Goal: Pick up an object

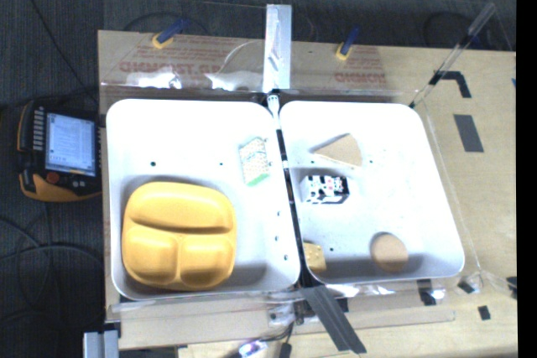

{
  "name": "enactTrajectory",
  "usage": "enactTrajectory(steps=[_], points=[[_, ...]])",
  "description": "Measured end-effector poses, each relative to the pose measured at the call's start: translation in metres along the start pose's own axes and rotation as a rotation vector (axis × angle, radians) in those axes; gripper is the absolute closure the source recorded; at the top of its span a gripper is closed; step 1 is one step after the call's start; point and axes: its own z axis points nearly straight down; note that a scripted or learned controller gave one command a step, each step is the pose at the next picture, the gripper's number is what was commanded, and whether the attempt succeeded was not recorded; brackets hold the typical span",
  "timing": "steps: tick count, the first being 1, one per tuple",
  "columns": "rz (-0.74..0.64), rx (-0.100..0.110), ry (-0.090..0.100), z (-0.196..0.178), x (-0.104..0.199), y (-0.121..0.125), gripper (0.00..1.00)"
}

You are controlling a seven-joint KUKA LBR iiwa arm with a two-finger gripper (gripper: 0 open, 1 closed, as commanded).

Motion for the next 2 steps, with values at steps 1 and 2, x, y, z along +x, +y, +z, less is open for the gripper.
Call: enactTrajectory(steps=[1, 2], points=[[-0.001, -0.002, -0.005, -0.010, -0.002, 0.001, 1.00], [-0.001, -0.005, -0.010, -0.020, -0.003, 0.002, 1.00]])
